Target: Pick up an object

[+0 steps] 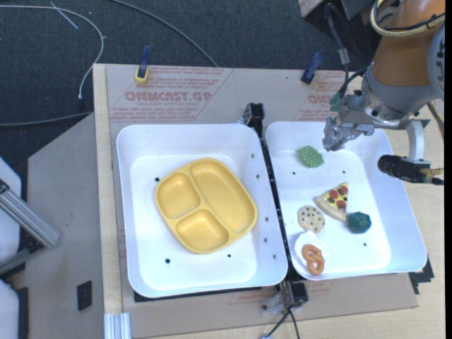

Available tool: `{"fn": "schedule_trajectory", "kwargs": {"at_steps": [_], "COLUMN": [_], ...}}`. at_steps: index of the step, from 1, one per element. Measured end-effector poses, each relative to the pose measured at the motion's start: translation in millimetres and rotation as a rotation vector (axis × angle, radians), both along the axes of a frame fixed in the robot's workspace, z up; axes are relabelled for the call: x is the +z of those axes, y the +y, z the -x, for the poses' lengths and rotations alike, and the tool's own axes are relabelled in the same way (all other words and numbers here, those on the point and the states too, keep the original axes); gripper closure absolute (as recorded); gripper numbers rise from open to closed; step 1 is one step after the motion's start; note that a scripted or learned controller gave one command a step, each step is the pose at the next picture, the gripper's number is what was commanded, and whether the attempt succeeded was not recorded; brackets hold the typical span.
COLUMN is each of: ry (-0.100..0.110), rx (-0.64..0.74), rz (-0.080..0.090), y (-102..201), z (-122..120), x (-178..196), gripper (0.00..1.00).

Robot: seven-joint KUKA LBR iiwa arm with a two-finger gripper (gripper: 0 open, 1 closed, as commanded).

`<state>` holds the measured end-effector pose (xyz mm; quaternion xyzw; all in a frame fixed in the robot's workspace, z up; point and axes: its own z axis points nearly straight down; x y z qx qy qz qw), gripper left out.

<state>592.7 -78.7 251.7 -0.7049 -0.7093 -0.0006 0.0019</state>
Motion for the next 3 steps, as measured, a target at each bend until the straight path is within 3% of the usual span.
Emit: {"fn": "schedule_trajectory", "kwargs": {"at_steps": [1,3], "ry": [0.003,0.001], "rx": [-0.002,0.0], "rz": [0.001,0.0], "y": [48.3,152.3], "z": [15.2,48.8], "x": [-14.3,-1.8], "gripper": [1.0,1.0]}}
